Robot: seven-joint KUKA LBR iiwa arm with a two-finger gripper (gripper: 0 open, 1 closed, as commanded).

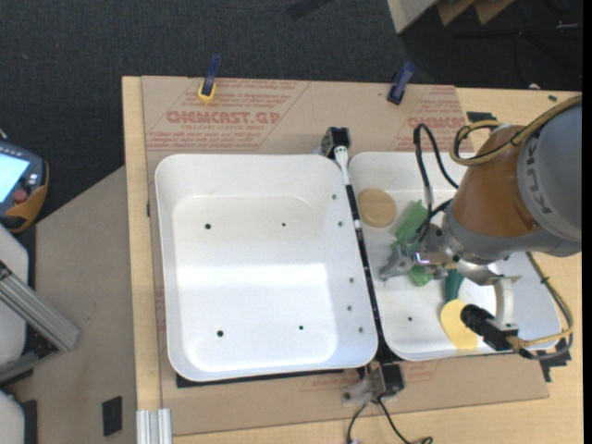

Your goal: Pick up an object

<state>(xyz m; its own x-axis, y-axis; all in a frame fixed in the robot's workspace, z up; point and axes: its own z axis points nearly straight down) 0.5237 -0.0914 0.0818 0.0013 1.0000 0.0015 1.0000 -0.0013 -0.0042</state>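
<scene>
My gripper (400, 265) is low in the right bin (407, 336), near its left wall. A green object (411, 222) lies just above it and seems to run on under the gripper's body, with a bit of green showing at its lower side. Whether the gripper touches it is hidden. A tan round disc (376, 207) lies further back, close to the divider between the bins. A yellow rounded piece (454, 323) sits near the bin's front, and a dark teal piece (452, 288) stands just behind it, partly under the wrist.
The left bin (254, 266) is a broad white tray with small dark holes in its floor. The arm's grey and orange bulk (499, 202) covers the right bin's right half. Blue clamps (400, 81) hold the cardboard sheet (231, 109) at the back.
</scene>
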